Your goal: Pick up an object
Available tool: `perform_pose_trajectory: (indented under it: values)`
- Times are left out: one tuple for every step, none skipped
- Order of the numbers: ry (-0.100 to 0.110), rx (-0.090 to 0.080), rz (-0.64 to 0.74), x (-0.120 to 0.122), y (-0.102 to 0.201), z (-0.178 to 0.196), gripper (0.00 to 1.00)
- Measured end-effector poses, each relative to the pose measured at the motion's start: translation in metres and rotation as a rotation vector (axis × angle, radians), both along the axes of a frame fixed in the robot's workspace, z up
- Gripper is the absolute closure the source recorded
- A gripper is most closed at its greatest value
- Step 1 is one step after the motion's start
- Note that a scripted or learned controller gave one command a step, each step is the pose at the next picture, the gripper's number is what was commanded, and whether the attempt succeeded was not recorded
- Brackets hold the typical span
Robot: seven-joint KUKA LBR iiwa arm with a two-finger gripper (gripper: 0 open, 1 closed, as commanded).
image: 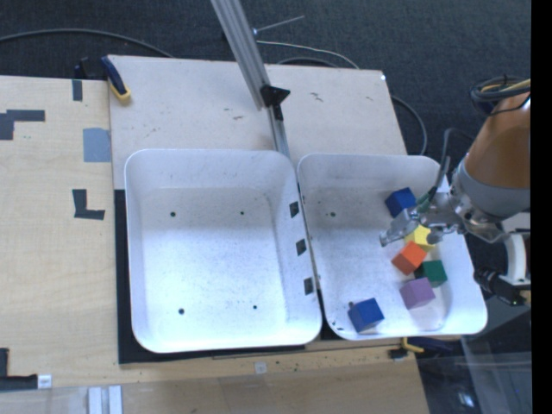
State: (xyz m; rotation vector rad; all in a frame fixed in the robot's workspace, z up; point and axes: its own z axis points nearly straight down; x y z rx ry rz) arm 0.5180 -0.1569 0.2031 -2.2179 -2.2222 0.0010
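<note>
Looking down at the bench, the grey arm with the orange band [504, 145] comes in from the right and hangs its two-finger gripper [407, 228] over the right-hand shallow white bin [345, 179]. Honestly can't tell if the fingers are spread or closed, the metal bits blur together from this angle, and nothing is clearly sitting between them.

Pretty much all the blocks are bunched up around the fingertips. A small yellow cube [422, 235] sits right at the tips, partly tucked under the gripper, maybe touching it but I can't say for sure. Just behind the fingers, toward the far wall of the bin, there's a dark blue cube [399, 202]. On the near side of the fingers is an orange cube [409, 258], tight up against the yellow one. A little green cube [434, 272] is just beside the orange one, on the arm's side, and a purple cube [417, 293] sits nearer the camera from there. Another blue cube [366, 314] is off on its own, well apart from the fingers, close to the bin's near rim.

The left-hand white bin [138, 231] sits far from the fingers, across the divider.
</note>
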Motion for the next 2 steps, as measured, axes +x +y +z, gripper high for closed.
perform_pose_trajectory:
  values:
    - [-0.025,-0.012,0.000,-0.004,-0.023,-0.087,0.00]
    - [-0.039,-0.019,0.000,0.058,-0.042,-0.094,0.00]
